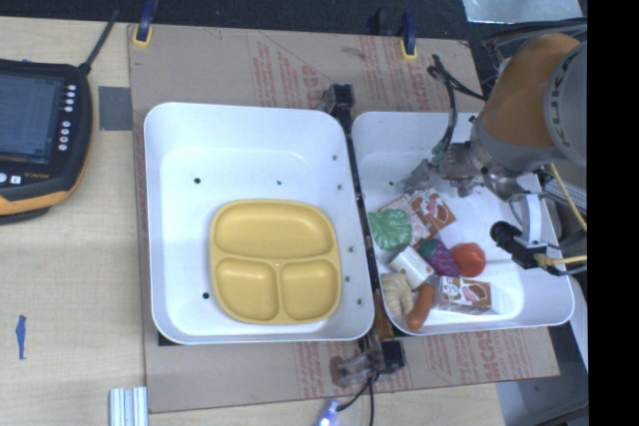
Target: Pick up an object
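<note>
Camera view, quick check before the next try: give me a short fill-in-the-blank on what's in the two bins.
1. The yellow tray lies in the ____ bin as the camera sees it.
2. The yellow tray has ____ compartments.
3. The red tomato lies in the ____ bin, among the other toy foods.
4. The arm's band above the wrist is ____.

Missing words: left; three; right; orange

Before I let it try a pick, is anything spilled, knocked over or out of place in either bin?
Nothing stands out. The yellow divided tray lies flat in the left bin. The toy food, including a tomato and sausage, is heaped loosely but inside the right bin.
</note>
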Tool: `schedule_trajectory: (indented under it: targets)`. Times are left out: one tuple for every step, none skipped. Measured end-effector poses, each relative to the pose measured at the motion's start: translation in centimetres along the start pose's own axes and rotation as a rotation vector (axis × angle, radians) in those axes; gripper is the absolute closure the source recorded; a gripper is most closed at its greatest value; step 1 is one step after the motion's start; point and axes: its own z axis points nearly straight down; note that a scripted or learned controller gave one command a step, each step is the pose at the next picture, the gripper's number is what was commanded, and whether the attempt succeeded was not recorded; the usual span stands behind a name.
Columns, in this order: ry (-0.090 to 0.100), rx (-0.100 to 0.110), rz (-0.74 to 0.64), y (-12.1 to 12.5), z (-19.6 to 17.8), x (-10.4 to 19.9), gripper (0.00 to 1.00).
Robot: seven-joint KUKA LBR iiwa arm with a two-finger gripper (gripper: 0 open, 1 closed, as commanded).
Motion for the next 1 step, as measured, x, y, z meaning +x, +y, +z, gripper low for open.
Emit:
schedule_trajectory:
  targets:
    - [0.000,0.000,-0.001,-2.43,-0.06,-1.24,0.00]
